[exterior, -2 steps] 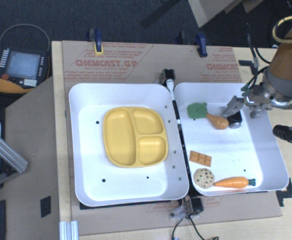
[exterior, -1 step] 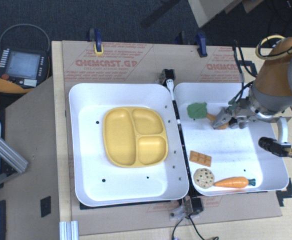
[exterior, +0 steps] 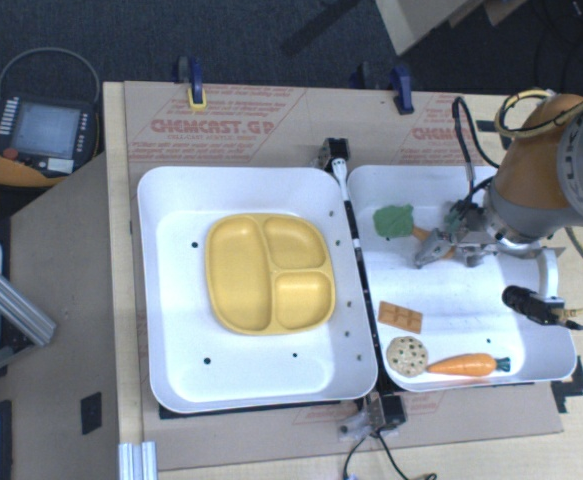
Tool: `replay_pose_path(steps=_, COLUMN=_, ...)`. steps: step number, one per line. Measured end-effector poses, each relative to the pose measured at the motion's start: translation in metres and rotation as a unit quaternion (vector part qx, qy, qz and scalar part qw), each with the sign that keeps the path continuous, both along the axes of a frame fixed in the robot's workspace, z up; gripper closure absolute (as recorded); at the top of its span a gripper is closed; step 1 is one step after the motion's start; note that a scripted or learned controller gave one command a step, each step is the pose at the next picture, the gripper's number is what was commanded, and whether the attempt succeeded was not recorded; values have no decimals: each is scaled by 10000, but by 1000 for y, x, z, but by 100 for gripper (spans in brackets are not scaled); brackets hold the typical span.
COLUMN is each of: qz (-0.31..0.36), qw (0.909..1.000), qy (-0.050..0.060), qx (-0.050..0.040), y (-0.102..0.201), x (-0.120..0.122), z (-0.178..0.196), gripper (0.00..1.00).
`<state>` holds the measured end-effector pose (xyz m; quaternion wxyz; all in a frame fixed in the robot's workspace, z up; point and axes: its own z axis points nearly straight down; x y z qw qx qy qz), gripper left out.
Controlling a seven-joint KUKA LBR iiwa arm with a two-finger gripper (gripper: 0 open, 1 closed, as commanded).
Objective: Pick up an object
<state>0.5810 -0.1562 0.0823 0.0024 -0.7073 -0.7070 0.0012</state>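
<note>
I see end effector low in right bin, fingers apart, just beside green toy. Looks light, soft; I'd pinch its middle.

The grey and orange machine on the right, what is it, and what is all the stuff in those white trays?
That is a robot arm, filmed by one camera fixed above the bench, looking down at a slant. Its tool reaches into the right bin, next to a green toy. Nearer the camera in that bin lie a brown waffle-like piece, a speckled cookie and an orange carrot. The left bin holds a yellow divided plate. The arm is meant to pick something up; I cannot tell whether it holds anything.
</note>
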Motion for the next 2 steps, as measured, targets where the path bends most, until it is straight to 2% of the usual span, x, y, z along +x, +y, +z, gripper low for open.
replay_pose_path(steps=1, qz=-2, qw=10000, qy=-27, qx=-11, y=-1, x=1, z=13, gripper=100)
replay_pose_path(steps=2, qz=7, qw=10000, qy=-55, qx=-18, y=7, x=-3, z=72, gripper=100)
